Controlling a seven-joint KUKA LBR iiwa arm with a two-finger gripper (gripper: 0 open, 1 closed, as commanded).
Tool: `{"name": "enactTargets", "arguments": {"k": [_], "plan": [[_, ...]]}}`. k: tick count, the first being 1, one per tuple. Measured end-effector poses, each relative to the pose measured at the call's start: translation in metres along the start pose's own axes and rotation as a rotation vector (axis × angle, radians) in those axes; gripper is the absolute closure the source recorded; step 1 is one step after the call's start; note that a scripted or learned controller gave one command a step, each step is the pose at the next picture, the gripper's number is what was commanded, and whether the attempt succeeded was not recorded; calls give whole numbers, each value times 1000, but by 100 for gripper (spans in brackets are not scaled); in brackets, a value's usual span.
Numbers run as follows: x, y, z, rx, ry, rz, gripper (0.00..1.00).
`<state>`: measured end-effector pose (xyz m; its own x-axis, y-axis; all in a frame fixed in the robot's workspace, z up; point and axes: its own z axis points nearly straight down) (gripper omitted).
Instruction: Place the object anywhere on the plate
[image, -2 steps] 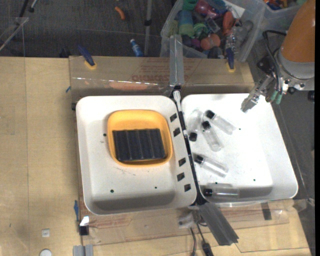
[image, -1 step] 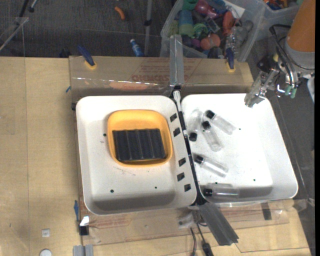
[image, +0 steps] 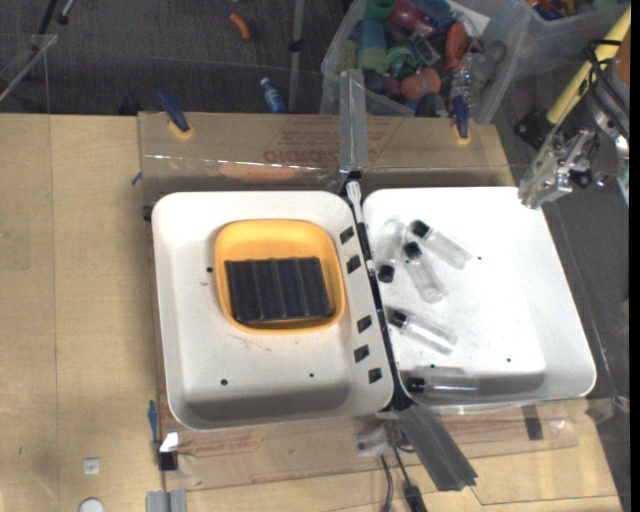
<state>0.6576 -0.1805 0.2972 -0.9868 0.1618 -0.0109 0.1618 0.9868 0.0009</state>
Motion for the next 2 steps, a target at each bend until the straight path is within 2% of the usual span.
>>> {"name": "enactTargets", "arguments": {"k": [1,2], "plan": [[-9,-42,47,-1,6,-13,100],[-13,-39,40,-1,0,-264,100]]}}
